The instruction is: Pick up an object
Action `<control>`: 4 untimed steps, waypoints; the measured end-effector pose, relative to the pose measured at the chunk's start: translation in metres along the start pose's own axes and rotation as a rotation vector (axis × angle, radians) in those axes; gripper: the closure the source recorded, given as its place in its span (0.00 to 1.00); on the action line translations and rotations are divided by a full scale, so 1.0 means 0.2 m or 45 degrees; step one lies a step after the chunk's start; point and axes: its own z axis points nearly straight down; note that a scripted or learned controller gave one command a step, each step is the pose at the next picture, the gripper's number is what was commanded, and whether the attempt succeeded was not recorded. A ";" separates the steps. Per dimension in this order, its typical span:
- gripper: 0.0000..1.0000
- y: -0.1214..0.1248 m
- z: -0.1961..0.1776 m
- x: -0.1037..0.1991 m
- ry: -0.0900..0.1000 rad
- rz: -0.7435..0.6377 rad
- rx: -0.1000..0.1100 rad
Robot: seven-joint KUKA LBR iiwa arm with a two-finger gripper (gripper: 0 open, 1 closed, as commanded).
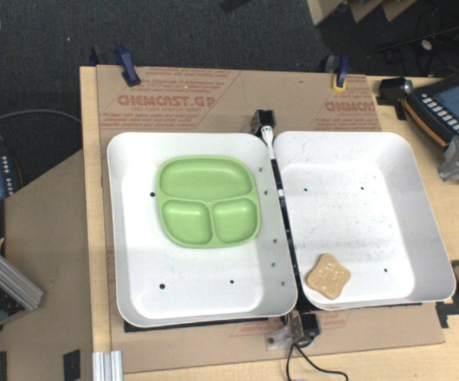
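Lying flat in the right bin (388,173), near its front left corner, is a small tan cracker (328,276), roughly square with wavy, scalloped edges and a faintly dimpled top; it sits close to the bin's front rim and near the wall shared with the other bin, touching neither as far as can be judged. Colour is an even pale brown, matte, no printing readable on it. The left bin (134,276) carries a light green plate (209,201) with three sections: one wide compartment along the back, two smaller ones side by side toward the front; it rests right side up in the bin's back half, well apart from the cracker. Both bins are white with a few small dark dots on their floors, and stand side by side with rims touching along a dark seam. They sit on a brown cardboard sheet (214,94) laid on the counter; red lettering on the sheet reads "CHEMCAST" behind each bin, the right copy partly cut off by the bin. Two clamps, one blue (125,64) at back left and one with a yellow handle (341,75) at back right, grip the sheet's back edge. Pincer state: cannot tell.
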 end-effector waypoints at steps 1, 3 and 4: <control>1.00 0.01 0.49 0.26 0.000 -0.003 -0.001; 1.00 0.00 0.22 0.57 -0.004 0.003 -0.001; 1.00 0.01 0.14 1.03 -0.002 -0.009 -0.020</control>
